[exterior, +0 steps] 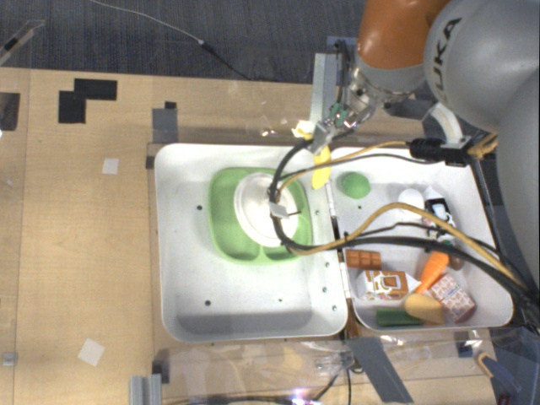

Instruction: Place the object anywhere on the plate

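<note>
- While the arm (439, 32) reaches in from the upper right of the frame, the gripper (321, 146) hangs near the top edge of the bins, about where the two of them meet; whether its jaws are open or closed I cannot tell.
- A small yellow piece (320, 176) shows just under the gripper, above the divider between the bins; it may be the object being carried, though a grip on it is not visible.
- The plate (253, 205) is white and round, resting on a green tray (224, 226) in the left bin (194, 294), centre of the frame. Its bare face carries only black cables draped across it.
- By my judgement the placing is not yet done: the yellow piece sits just right of the plate's rim, not over it.
- What remains is a short shift leftward and a release.
- Other items lie in the right bin (498, 310): a green round thing (353, 184), a carrot (434, 268), a chocolate bar (364, 259) and small cartons (386, 285).
</note>
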